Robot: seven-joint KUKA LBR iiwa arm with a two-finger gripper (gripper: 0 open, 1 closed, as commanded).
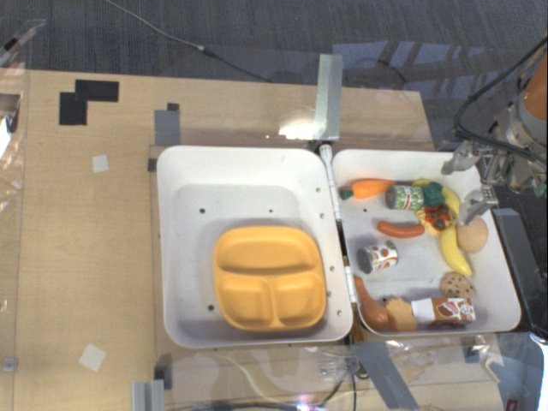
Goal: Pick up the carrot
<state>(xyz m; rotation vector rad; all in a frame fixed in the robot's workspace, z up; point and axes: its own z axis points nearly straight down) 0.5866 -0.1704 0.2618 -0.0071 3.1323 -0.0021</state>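
The carrot [372, 188] is a short orange piece, fat at one end and tapering, with a small green tip at the end nearest the divider between the two bins. It lies flat in the right bin [505, 302], in that bin's far corner by the divider. Its long axis runs nearly across the bin, the green tip toward the left bin [175, 255] and the orange end toward a small green-labelled can [407, 198], which it touches or almost touches.

Measured from the carrot, the far rim of the right bin sits just beyond it with a strip of bare white floor between, and the divider lies just off its green tip. On the near side there is open floor before a red sausage [400, 229] and a second small can [378, 257]. A banana [454, 238] lies well past the green-labelled can, away from the carrot.

The gripper [484, 187] hangs over the right bin's far right part, well apart from the carrot, its fingers [476, 207] spread with nothing between them.

The left bin holds a yellow divided plate [270, 276], far from the carrot.
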